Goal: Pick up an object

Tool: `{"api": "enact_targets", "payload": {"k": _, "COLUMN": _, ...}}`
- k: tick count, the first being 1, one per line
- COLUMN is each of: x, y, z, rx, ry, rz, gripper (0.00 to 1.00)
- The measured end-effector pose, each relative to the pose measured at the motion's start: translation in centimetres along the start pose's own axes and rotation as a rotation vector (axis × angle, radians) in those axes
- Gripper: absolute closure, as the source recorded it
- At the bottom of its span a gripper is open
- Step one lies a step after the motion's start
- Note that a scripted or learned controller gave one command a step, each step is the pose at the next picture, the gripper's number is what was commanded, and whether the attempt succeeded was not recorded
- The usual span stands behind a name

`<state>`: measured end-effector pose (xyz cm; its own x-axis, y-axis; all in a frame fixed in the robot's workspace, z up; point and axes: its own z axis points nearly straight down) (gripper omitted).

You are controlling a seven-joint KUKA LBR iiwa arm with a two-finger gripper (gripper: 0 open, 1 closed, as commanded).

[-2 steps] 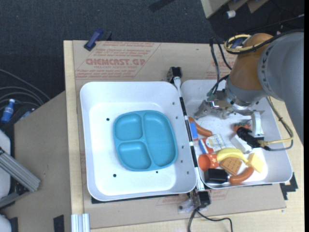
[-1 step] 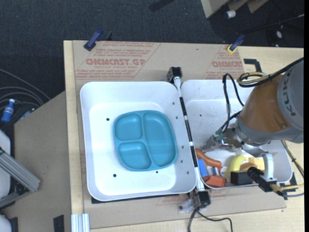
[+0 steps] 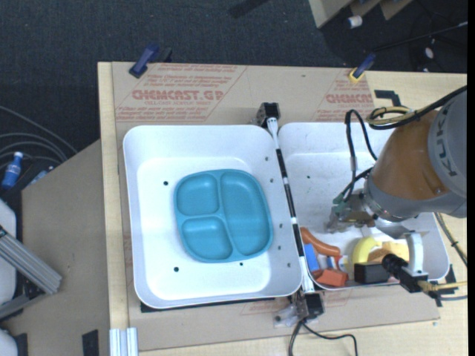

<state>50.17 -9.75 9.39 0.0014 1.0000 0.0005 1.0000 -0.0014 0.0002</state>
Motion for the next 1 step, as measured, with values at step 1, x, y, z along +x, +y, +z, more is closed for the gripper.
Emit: {"api": "enact_targets", "payload": {"k": 1, "x": 0.03, "y": 0.01, "z": -0.96, "rx": -0.001, "ry": 0.0, "rz": 0.001, "gripper": 1.0}}
